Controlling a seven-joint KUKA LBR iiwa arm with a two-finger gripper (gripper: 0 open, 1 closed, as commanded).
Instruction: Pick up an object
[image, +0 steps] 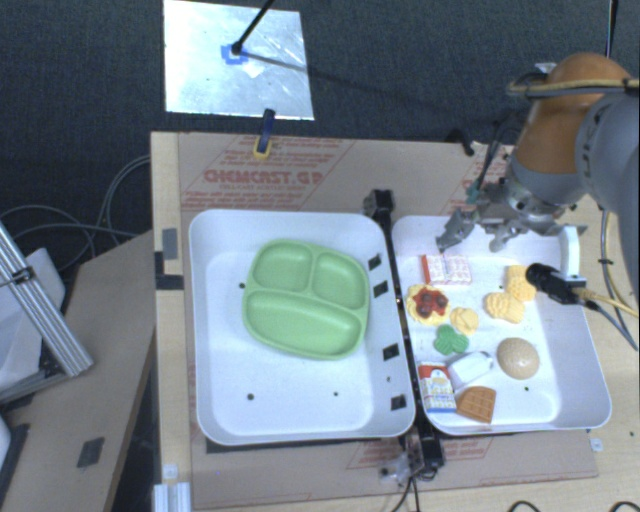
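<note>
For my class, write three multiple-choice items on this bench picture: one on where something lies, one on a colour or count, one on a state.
1. Where does the green tray lie?
A. In the left bin
B. In the right bin
C. On the floor

2. How many compartments does the tray have?
A. One
B. Three
C. Six

3. What is between the fingers of the gripper?
A. The waffle
B. The green tray
C. Nothing

Answers:
1 A: the tray sits in the left bin, while the small toy foods lie in the right bin.
2 B: two small compartments on the far side and one long one on the near side.
3 C: the fingers are spread over the far end of the right bin with no object between them; the waffle lies at the near end.
</note>
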